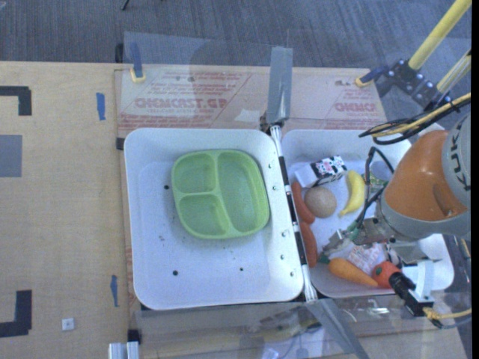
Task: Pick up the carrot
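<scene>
carrot (352, 272) hemmed by bin wall (329, 289), arm (423, 193) overhead, sausage (307, 242) left.

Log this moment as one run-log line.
arm: over right bin | pincer: above carrot, grip unclear | carrot: lying in bin | plate: left bin

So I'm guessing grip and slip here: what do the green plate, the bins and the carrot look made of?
The green plate looks like moulded plastic, smooth with a soft sheen and three pressed compartments. The left bin and right bin look like thin white plastic, glossy, with rounded corners. The carrot looks like a toy, plastic or rubber by its even orange; the camera cannot settle which.
</scene>
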Controlling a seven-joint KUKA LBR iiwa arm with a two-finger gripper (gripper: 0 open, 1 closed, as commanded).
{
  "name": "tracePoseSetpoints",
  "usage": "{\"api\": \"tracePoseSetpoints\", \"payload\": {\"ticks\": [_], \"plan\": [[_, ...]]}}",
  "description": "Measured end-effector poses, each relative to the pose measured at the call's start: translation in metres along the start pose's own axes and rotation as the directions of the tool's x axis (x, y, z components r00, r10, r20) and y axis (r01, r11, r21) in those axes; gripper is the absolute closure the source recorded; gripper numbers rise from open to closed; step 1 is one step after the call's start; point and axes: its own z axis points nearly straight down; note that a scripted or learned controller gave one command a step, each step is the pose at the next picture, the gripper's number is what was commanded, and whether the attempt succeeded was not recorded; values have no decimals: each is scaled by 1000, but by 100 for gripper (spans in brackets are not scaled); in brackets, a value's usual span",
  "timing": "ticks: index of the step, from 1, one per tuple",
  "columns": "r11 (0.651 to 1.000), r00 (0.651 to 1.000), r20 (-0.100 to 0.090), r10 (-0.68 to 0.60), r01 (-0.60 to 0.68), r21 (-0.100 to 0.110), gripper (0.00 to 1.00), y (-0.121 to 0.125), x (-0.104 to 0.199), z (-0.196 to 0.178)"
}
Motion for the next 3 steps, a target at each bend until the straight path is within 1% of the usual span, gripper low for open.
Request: {"api": "tracePoseSetpoints", "payload": {"ticks": [1,2,3], "plan": [[1000,1000,-9,-30,30,1,0,-7,-51,2],[994,994,-1,-109,109,-3,0,1,-3,0],[993,993,-15,-114,114,15,0,-14,-68,-49]]}}
